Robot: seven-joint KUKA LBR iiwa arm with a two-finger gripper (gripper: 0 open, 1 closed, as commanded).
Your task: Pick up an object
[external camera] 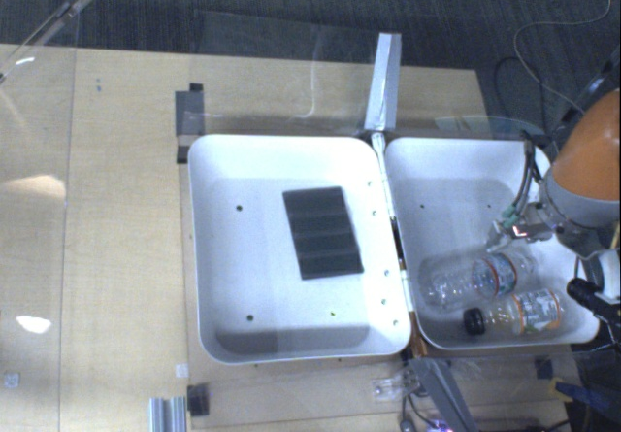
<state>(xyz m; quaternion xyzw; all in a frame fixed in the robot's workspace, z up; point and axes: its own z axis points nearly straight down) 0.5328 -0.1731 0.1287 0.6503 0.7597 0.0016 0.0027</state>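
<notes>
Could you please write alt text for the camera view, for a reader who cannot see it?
A grey arm with an orange band reaches from the right, its gripper low over two clear plastic bottles lying in the right white bin. The left white bin holds a dark ribbed rectangular pad. Both bins sit side by side on a wooden bench.

Arm (592,163) cut off by right edge past the orange band. Gripper (514,226) small and blurred; finger state not discernible. Labels on 2 clear bottles (485,289) too small to be read.
</notes>
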